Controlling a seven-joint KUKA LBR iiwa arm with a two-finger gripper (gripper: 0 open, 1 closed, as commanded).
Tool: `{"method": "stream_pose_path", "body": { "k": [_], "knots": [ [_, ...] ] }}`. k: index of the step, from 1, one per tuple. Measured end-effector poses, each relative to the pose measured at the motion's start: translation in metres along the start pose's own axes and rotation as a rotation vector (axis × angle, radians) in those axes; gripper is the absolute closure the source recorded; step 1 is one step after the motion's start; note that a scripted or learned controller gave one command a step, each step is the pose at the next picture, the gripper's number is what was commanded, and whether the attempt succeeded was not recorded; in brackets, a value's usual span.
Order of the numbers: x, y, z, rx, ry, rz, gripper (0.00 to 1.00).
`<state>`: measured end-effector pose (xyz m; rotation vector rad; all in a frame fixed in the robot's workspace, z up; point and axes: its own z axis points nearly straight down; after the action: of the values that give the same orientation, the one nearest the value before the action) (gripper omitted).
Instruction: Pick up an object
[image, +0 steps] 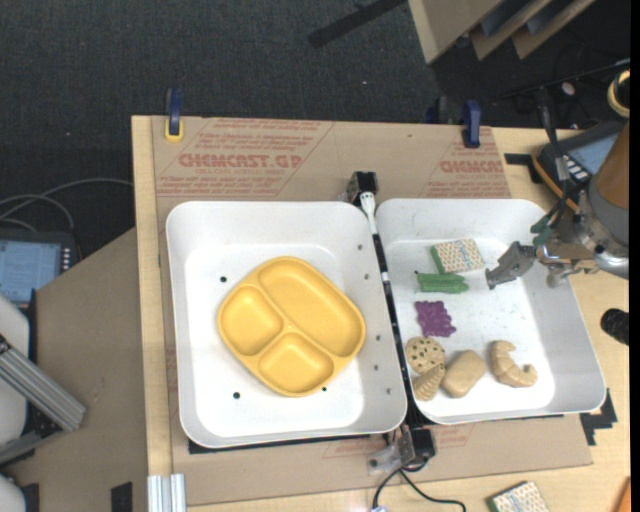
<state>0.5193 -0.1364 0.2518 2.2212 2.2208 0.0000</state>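
The right bin (560, 330) holds several toy foods. A speckled square cracker (458, 255) lies at the back, with a green bean pod (441, 283) in front of it. A purple grape bunch (435, 318) is nearer the middle. Along the front are a chip cookie (424, 352), a tan bread roll (463, 373) and a croissant (512, 364). My gripper (530, 270) hangs over the back right of this bin, just right of the cracker. It is open, with nothing between its fingers.
The left bin (200, 250) holds a yellow divided plate (290, 325). A black-edged divider (378, 270) runs between the bins. Brown cardboard (250, 150) covers the bench behind them, held by blue clamps (175, 105).
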Motion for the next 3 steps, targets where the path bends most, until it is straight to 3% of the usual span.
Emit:
{"method": "stream_pose_path", "body": {
  "k": [1,2,3],
  "knots": [
    [-0.057,-0.019,0.162,0.017,0.003,0.006,0.00],
    [-0.026,0.063,0.168,-0.005,0.000,-0.007,0.00],
    [0.020,0.135,0.167,-0.006,0.001,-0.007,0.00]
  ]
}}
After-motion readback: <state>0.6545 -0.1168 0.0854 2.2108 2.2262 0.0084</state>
